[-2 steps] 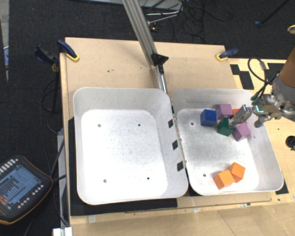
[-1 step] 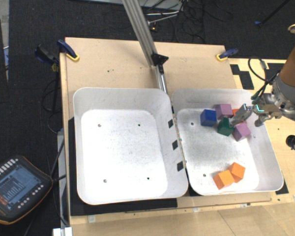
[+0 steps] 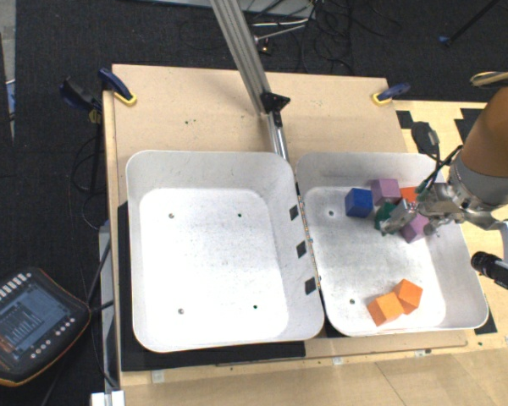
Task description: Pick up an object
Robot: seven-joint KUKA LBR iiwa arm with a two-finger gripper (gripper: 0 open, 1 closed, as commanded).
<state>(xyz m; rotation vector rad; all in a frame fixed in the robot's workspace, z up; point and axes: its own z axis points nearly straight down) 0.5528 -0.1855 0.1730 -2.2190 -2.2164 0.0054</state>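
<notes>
Two orange blocks (image 3: 396, 302) near front of right bin (image 3: 457, 311). Farther back: blue cube (image 3: 359, 202), purple cube (image 3: 385, 189), green piece (image 3: 388, 216), clustered at hand (image 3: 411, 214). Hand state: cannot tell.

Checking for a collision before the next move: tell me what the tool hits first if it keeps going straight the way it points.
Likely the green object just ahead of the tool, then the blue cube beyond it; depth is unclear from above.
</notes>
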